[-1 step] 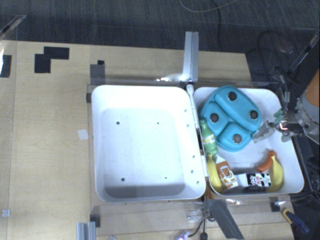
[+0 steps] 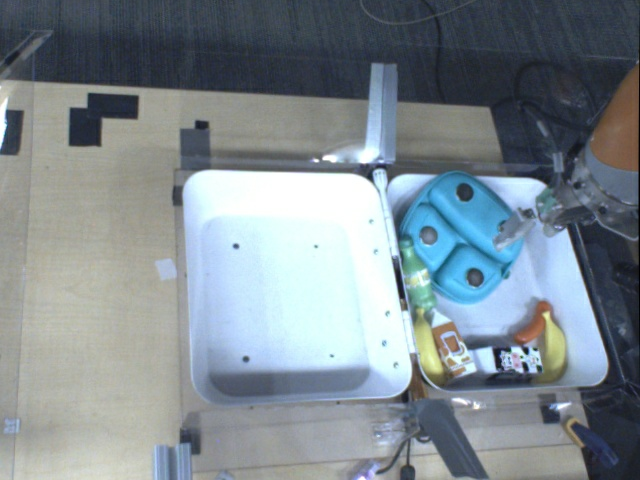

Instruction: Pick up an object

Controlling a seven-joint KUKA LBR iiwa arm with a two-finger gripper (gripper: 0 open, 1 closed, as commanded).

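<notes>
- We judge the pick as not yet made: nothing sits between the fingers of the end effector (image 2: 522,226), and every object lies in the right bin (image 2: 580,268).
- The end effector comes in from the right and hovers low at the right edge of the blue 3-lobed toy (image 2: 458,238), close to it or just touching; we cannot tell which.
- Its fingers look slightly apart, with 1 pale finger pointing toward the toy's rim, so we read it as open and unloaded.
- The toy fills the upper part of the right bin, each lobe carrying a dark round spot.
- Along the bin's left wall lies a green bottle (image 2: 415,278); below it, a yellow banana-like piece (image 2: 430,353) with a small orange-and-white carton (image 2: 453,353) on it.
- At the lower right we see an orange curved piece (image 2: 535,323), a second yellow piece (image 2: 553,353) and a small black-and-white packet (image 2: 512,360).
- The left bin (image 2: 290,278) holds nothing we can pick out.
- What is left, in our judgement: closing on an object and lifting it clear.
- The carton and packet carry print, but it is too small to read.
</notes>
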